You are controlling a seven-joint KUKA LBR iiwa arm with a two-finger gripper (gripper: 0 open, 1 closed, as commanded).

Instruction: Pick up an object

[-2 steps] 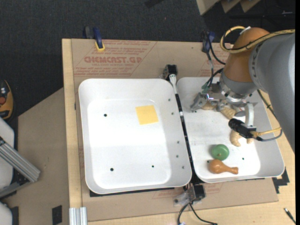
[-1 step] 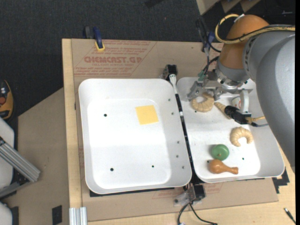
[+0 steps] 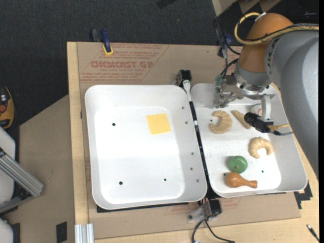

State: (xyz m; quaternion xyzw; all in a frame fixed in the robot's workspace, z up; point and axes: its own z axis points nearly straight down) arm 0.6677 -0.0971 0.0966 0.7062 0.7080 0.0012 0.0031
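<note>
My gripper hangs over the far end of the right bin, below the orange band of the arm. Its two fingers stand apart, open, and only bare bin floor shows between them. Just in front of it lie a tan croissant and a small bread stick. A second croissant lies further toward the front right. A green round piece and an orange drumstick sit near the bin's front edge. A yellow square slice lies flat in the left bin.
A black part with a yellow cable sits beside the right finger, over the bin. The ridge between the two bins runs front to back. The grey arm covers the far right corner. Brown board surrounds the bins.
</note>
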